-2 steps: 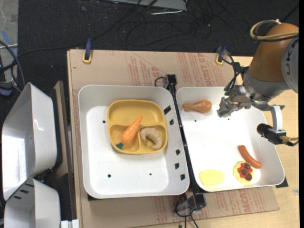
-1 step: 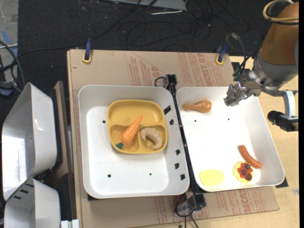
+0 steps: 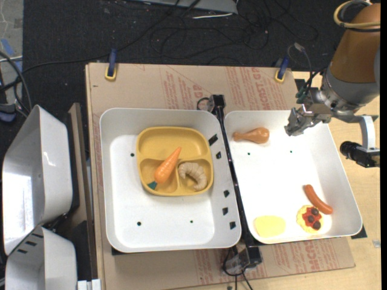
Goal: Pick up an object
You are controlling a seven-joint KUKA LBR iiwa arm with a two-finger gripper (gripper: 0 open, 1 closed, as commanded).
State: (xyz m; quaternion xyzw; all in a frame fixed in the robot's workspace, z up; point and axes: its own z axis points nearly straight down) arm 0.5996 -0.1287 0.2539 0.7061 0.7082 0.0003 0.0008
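Toy chicken drumstick lying in the right bin, near its upper left corner. The hand hovers just to the drumstick's right, apart from it; its opening cannot be told. A sausage lies well below.

A brown cardboard sheet underlies two white bins, the left bin touching the right bin. Yellow clamps pin the sheet at 11 o'clock and 1 o'clock. Black cables trail at 12 o'clock. At 9 o'clock stand what seem to be white tubs.
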